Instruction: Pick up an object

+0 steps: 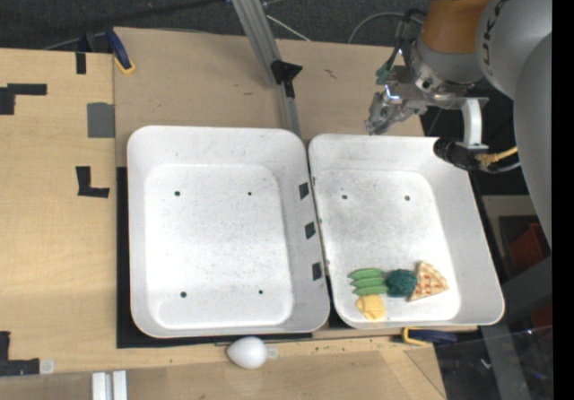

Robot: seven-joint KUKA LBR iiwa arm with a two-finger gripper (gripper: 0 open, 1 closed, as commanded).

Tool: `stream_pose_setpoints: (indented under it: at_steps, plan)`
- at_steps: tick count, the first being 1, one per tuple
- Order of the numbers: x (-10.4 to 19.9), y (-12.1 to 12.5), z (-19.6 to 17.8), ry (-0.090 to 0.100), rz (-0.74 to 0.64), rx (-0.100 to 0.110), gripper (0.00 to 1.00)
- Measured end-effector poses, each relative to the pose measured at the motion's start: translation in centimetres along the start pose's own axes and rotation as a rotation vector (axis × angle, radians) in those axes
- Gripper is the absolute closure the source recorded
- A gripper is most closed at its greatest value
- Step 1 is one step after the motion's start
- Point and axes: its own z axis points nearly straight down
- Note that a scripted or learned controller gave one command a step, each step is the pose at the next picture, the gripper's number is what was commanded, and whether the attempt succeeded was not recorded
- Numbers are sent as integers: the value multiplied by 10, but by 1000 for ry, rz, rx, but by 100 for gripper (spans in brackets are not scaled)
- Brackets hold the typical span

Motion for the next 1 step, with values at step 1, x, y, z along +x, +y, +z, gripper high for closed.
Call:
stream_pose_setpoints:
  at_steps: [1]
  plan:
    - [0,1,-23,1,0,4,100]
